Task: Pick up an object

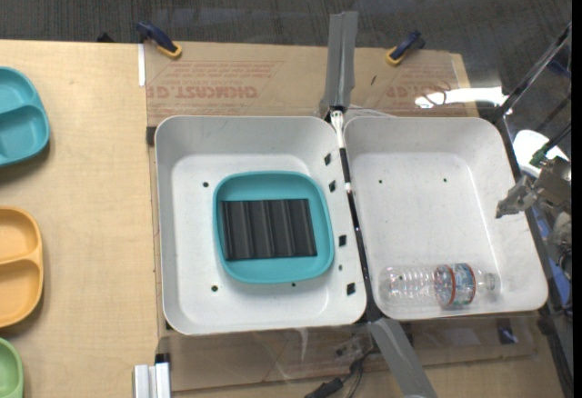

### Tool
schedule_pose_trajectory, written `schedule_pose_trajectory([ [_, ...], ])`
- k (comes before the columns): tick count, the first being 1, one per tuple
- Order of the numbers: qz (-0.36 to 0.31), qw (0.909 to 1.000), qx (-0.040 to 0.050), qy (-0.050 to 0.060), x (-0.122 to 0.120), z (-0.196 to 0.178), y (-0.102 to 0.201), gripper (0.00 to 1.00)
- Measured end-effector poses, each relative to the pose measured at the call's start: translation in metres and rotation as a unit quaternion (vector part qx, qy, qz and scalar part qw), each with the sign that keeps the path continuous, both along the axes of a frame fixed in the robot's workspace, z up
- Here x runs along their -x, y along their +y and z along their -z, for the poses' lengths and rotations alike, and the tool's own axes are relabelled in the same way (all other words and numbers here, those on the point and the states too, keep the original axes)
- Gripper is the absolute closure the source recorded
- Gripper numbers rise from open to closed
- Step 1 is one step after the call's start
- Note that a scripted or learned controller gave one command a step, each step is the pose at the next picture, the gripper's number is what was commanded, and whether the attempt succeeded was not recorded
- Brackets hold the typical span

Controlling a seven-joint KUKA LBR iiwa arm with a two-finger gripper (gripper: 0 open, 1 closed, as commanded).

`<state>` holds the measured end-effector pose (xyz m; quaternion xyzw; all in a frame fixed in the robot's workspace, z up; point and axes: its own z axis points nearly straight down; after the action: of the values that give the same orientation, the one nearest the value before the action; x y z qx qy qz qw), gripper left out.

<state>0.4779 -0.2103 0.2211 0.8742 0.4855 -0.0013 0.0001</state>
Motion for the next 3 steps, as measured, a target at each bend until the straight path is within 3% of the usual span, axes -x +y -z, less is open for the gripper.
schedule_pose_trajectory([
  [1,0.057,0.9984,-0.0013,0.002,0.001,0.087,0.019,0.00],
  [2,0.095,0.9955,-0.0002,0.001,0.001,0.035,-0.005,0.00],
  [3,0.093,0.9957,0.0001,0.002,0.000,0.026,-0.005,1.00],
])
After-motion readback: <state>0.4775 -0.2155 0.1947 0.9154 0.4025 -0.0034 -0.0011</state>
